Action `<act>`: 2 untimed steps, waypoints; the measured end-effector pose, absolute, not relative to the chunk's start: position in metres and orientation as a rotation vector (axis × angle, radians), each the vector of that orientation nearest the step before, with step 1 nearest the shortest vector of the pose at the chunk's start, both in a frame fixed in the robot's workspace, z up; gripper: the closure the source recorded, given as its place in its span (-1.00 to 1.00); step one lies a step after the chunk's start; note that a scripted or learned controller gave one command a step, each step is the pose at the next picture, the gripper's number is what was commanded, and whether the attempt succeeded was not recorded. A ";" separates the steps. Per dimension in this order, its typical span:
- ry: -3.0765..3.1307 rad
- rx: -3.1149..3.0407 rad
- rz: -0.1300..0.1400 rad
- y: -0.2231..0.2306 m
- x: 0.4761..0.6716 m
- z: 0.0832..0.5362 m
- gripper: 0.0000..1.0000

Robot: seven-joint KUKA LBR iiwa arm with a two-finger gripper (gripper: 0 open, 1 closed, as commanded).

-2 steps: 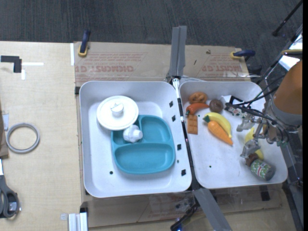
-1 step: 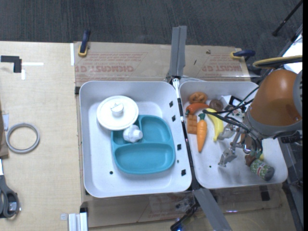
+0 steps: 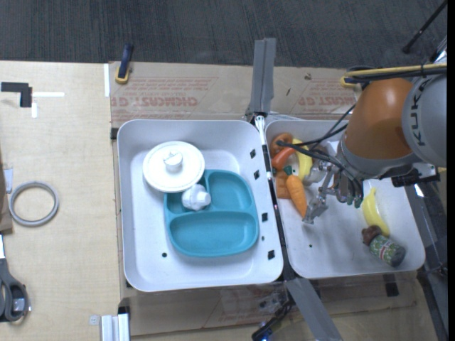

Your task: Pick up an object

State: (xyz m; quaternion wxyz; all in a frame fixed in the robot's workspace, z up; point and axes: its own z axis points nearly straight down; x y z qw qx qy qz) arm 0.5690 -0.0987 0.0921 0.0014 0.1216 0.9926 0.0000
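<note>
My gripper (image 3: pixel 316 206) hangs low over the right bin (image 3: pixel 341 261), just right of an orange carrot (image 3: pixel 296 194) and close to it. Nothing shows held in it. More orange and red vegetables (image 3: pixel 283 151) and a yellow piece (image 3: pixel 304 166) crowd the bin's far left corner, partly under cables. A banana (image 3: pixel 374 212) lies right of the gripper, with a small green-labelled bottle (image 3: pixel 384 248) in front of it. The arm's orange band (image 3: pixel 380 119) hides the bin's far right part.
The left bin (image 3: pixel 131 247) holds a blue divided tray (image 3: pixel 213 226), a round white lid (image 3: pixel 173 166) and a small white lump (image 3: pixel 196 199). A grey tape ring (image 3: pixel 32 203) and scissors (image 3: pixel 11 298) lie on the bench at left.
</note>
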 end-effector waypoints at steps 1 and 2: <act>3.075 0.639 -0.001 -0.092 0.557 0.092 -1.00; 3.073 0.636 -0.002 -0.092 0.558 0.101 1.00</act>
